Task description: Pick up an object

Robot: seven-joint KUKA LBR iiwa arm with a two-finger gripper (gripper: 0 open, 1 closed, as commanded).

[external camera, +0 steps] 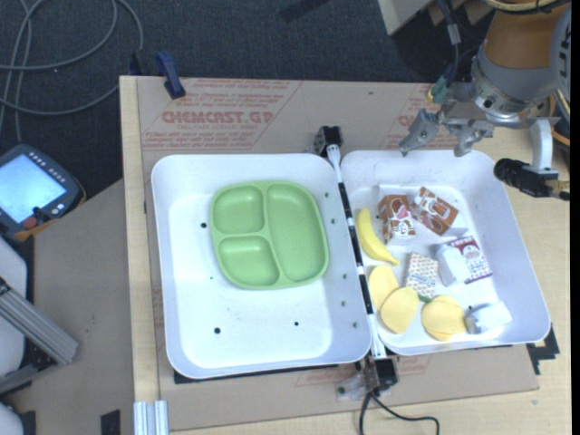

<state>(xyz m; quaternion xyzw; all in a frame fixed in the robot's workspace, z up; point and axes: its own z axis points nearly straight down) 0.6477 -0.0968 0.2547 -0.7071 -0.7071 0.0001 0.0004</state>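
Fingers [446, 135] spread, grasping nothing, hover above the right bin's [521, 270] far rim; descending there risks striking plastic instead of the banana [370, 236].

Pretty even overhead light, bright enough, with a slightly cool cast. The white bins [181, 243] come out nearly blown, so their rims lose detail. Shadows are soft and short, mostly under the bin edges. Whole frame is a bit soft and grainy; small packets [444, 243] look smeary.
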